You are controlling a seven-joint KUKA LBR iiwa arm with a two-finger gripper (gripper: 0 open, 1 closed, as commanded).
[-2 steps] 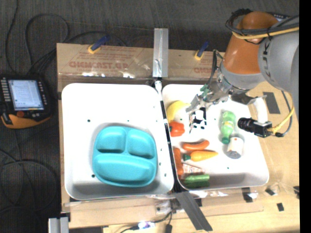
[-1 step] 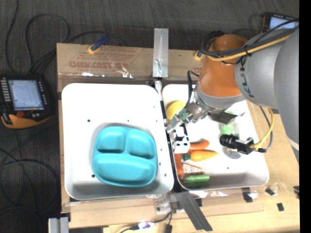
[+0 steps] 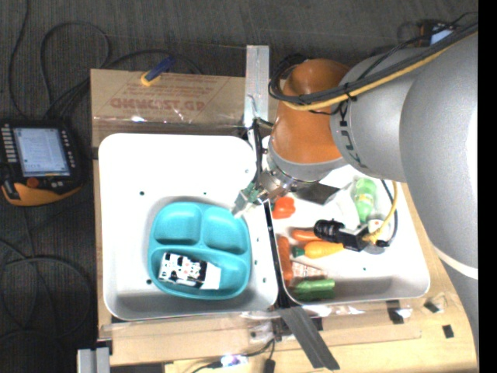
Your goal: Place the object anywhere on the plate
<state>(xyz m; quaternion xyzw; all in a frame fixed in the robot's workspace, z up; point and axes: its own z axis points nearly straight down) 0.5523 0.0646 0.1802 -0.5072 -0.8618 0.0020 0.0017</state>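
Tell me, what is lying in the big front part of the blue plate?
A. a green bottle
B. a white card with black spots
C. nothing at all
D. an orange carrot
B: a white card with black spots lies in the long front compartment of the blue plate, which sits in the left bin; the carrot and green bottle are in the right bin.

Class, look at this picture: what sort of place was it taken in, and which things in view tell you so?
Most likely a robotics lab or test bench. A grey and orange robot arm reaches over two white bins, a handheld control pendant lies on the carpet, and loose cables trail around the bench.
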